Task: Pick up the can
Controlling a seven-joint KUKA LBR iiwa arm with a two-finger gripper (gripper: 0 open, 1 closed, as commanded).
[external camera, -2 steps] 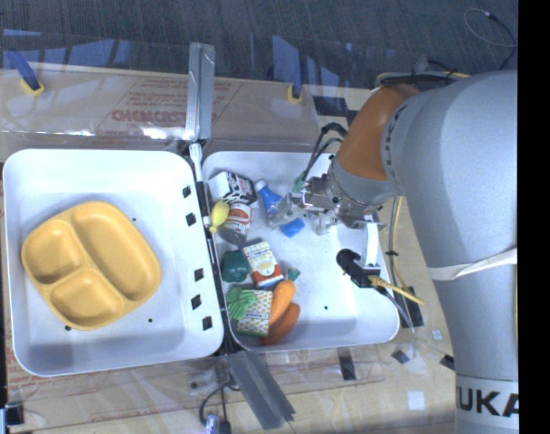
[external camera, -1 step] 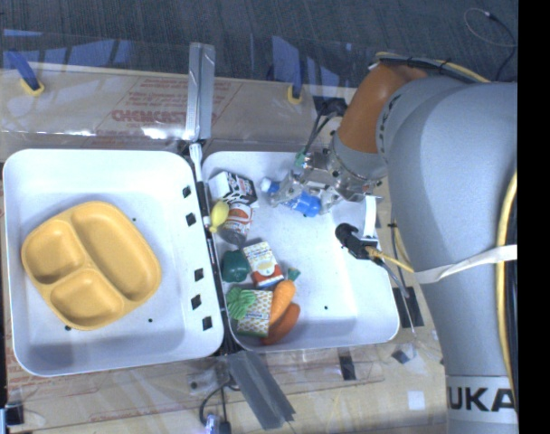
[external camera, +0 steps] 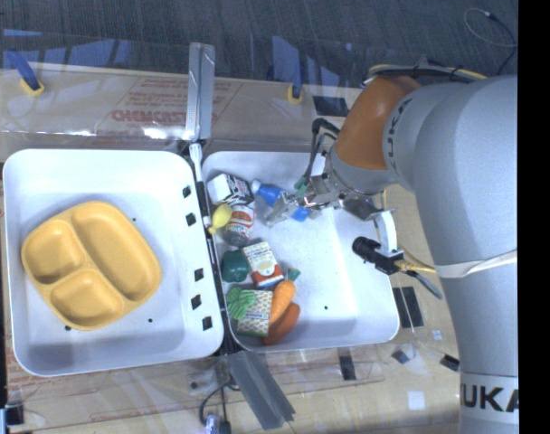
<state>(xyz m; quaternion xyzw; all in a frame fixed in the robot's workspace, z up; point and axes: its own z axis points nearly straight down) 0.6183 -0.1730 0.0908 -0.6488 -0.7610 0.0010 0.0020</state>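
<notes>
Two white bins sit on a wooden bench, the left bin (external camera: 40, 333) holding a yellow divided tray (external camera: 90, 262). The gripper (external camera: 289, 204) hangs low in the right bin (external camera: 356, 319) near its top edge; can't tell how it's set. The can (external camera: 240, 223) lies just left of it, by the divider. The bin's right half is bare floor.

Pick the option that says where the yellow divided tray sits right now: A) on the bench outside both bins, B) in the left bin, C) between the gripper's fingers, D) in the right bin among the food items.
B: the yellow divided tray lies flat in the left bin, apart from the can and the other items crowded in the right bin.
</notes>
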